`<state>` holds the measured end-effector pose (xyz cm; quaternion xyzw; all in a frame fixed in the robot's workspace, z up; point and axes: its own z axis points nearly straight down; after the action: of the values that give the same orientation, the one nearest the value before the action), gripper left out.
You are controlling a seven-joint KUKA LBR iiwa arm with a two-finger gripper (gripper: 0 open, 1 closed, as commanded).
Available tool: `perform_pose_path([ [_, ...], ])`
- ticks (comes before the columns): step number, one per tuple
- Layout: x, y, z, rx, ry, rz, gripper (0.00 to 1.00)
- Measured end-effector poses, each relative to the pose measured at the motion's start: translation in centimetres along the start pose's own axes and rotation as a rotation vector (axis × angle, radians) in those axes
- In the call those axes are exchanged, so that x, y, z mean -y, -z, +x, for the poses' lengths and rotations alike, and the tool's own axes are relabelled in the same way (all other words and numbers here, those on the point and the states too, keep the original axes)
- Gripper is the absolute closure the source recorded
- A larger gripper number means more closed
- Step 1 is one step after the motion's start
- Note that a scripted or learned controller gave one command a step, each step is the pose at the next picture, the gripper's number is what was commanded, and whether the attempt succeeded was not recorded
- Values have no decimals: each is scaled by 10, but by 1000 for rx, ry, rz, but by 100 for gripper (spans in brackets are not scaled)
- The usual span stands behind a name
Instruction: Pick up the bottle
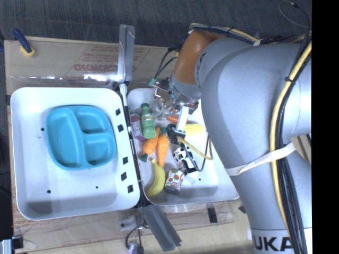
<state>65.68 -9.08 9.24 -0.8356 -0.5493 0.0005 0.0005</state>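
Hand [172,106] hangs over right bin's [212,192] far edge, grip state unclear; green bottle [148,123] beside it; carrot [162,148], banana [155,180] nearer.

Even overhead light, glare on the left bin [21,142] rim, mild softness throughout.

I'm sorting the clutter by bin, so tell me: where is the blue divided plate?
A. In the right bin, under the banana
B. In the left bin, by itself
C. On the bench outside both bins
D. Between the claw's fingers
B: the blue plate lies flat in the left bin with nothing else around it, while the banana and bottle sit in the right bin.
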Motion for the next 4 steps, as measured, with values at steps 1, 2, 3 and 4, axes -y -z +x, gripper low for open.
perform_pose_path([
  [1,0,10,2,1,9,2,100],
  [2,1,10,2,1,10,2,0],
  [3,20,-2,-18,1,-144,5,0],
  [4,10,100,24,0,-105,0,0],
])
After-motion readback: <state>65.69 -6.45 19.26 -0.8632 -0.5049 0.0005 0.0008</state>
